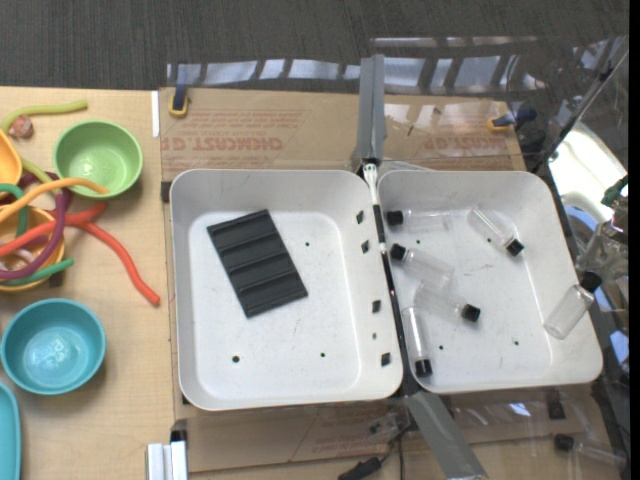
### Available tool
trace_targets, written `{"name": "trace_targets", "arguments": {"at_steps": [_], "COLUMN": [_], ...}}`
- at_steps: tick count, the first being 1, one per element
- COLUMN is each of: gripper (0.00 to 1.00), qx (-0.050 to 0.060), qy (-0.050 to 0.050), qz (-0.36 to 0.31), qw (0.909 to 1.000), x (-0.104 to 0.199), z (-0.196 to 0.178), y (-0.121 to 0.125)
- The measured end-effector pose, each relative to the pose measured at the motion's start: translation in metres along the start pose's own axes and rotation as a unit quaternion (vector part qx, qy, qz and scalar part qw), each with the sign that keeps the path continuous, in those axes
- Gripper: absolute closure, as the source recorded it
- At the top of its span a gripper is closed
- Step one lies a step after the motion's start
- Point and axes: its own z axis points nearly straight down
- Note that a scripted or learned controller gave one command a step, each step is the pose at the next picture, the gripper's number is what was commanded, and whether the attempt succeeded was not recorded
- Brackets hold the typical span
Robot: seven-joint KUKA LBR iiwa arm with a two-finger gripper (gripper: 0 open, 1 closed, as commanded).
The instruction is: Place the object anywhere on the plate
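A black ridged rectangular plate (257, 262) lies flat and slightly askew in the left white bin (190, 368), towards its back left. Several clear vials with black caps lie scattered in the right white bin (560, 368). One vial (497, 232) is near the back, another (422, 265) sits near the bin's left wall, and a third (416, 340) lies at the front left. One more vial (566, 310) leans against the right wall. Nothing rests on the plate.
On the wooden table to the left stand a green bowl (97, 158) and a teal bowl (53, 346), with coloured rubbery cords (110, 243) strewn between them. Cardboard (260, 133) lies under the bins. A metal divider (371, 108) runs behind them.
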Motion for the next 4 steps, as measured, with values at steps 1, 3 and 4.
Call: {"name": "trace_targets", "arguments": {"at_steps": [1,3,4], "gripper": [1.00,1.00,1.00], "qx": [0.001,0.002,0.002], "qy": [0.001,0.001,0.001], "qz": [-0.075,-0.074,0.015], "qw": [0.9972,0.9973,0.9999], "x": [0.055,-0.007,-0.010], "z": [0.121,0.145,0.169], "y": [-0.031,0.002,0.004]}}
